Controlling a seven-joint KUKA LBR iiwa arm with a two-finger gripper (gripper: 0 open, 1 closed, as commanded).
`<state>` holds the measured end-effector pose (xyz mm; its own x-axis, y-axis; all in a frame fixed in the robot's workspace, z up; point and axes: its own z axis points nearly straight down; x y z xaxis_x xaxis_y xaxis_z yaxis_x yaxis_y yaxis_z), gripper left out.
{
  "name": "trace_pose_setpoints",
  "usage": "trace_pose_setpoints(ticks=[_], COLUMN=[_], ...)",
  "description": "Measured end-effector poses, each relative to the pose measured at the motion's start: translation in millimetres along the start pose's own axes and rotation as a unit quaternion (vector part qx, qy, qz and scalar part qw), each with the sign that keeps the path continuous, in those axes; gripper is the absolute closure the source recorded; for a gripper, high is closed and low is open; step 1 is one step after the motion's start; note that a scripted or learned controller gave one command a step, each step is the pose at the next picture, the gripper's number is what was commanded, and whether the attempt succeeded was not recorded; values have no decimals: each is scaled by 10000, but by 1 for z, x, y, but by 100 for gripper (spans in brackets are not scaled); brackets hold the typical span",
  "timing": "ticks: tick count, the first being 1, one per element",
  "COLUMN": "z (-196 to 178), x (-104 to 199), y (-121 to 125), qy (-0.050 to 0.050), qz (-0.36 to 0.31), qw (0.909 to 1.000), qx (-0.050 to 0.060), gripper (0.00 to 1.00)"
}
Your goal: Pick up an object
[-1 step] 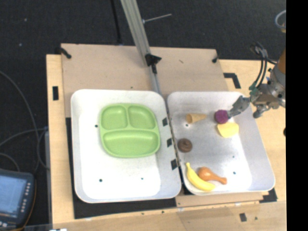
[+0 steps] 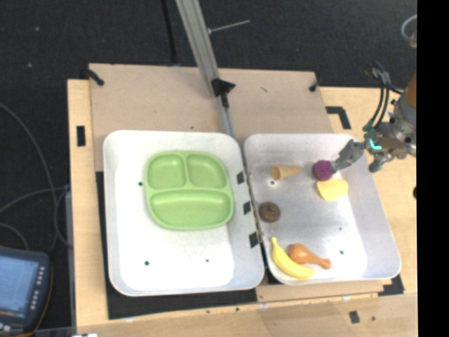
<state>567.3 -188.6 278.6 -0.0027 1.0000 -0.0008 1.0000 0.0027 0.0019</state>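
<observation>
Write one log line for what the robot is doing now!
hand: open, at right bin far edge | holding: nothing | nearest: purple toy | green plate: left bin

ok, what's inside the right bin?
Right bin: cone, purple piece, yellow chunk, brown donut, banana, orange drumstick. Banana hides part of the bin's wall.

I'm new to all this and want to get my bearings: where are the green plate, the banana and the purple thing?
green plate [image 2: 189, 192]: camera view, on its large lower compartment.
banana [image 2: 284, 260]: camera view, mid-length of the fruit.
purple thing [image 2: 323, 168]: camera view, its centre.
</observation>
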Motion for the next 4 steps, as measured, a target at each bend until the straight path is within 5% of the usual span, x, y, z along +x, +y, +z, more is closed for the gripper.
trace_pose_setpoints(ticks=[3, 4], z=[173, 158], x=[-1, -2], y=[8, 9], qy=[-4, -4], qz=[22, 47], qw=[10000, 10000], qx=[25, -10], gripper=[0, 100])
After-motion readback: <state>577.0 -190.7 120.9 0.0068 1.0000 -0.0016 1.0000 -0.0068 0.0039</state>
